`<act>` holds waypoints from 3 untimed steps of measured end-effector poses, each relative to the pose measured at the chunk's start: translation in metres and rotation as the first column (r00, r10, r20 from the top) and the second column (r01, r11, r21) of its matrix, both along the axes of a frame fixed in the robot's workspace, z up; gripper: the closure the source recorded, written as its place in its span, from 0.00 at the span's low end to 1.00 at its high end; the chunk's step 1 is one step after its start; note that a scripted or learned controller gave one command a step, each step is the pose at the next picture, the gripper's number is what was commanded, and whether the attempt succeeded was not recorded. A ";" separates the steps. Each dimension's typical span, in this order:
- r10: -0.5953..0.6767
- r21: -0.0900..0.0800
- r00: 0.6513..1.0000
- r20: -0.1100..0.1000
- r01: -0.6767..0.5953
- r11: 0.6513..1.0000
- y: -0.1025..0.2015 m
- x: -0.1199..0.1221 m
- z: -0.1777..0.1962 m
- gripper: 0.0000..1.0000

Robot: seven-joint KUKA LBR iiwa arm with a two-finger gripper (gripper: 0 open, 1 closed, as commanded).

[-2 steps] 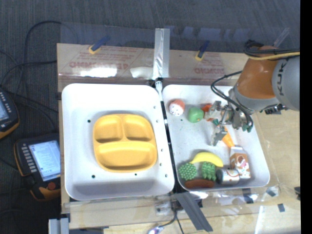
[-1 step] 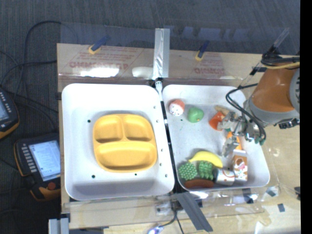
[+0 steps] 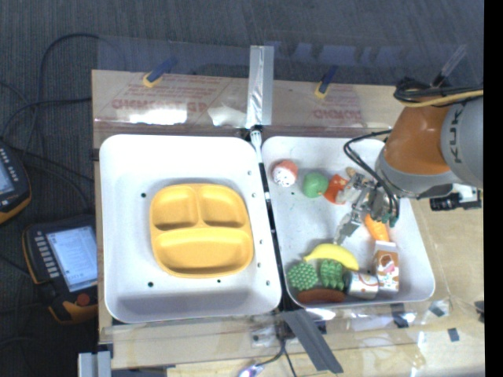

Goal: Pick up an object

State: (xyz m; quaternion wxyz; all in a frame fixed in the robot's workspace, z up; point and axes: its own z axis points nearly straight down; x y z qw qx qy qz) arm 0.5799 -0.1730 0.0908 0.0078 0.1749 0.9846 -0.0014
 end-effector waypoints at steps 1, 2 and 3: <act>0.009 -0.001 1.000 -0.001 -0.009 1.000 -0.038 -0.062 0.000 0.00; 0.010 -0.006 1.000 0.002 -0.010 1.000 -0.038 -0.060 0.011 1.00; 0.010 -0.006 1.000 0.002 -0.010 1.000 -0.038 -0.060 0.011 0.00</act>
